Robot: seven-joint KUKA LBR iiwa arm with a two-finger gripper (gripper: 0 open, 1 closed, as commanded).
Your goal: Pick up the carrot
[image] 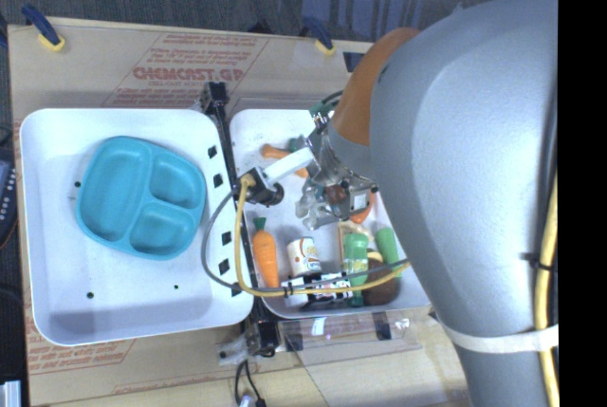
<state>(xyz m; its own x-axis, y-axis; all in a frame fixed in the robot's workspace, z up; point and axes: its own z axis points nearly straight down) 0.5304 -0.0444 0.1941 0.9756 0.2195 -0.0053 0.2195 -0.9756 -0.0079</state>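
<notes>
The carrot (266, 261) is orange with a green top and lies lengthwise near the left wall of the right bin (248, 125), toward its front. My gripper (325, 198) hangs over the middle of that bin, up and to the right of the carrot in the camera view and apart from it. Its metal head points down among the items. The grey arm and its orange band (365, 101) hide the bin's right side.
The left bin (47, 234) holds a blue divided plate (140, 196). Crowded around the carrot are a white cup (303, 255), a green bottle (356, 253), a yellow-green item (387, 246), a black marker (321, 286) and an orange piece (276, 152).
</notes>
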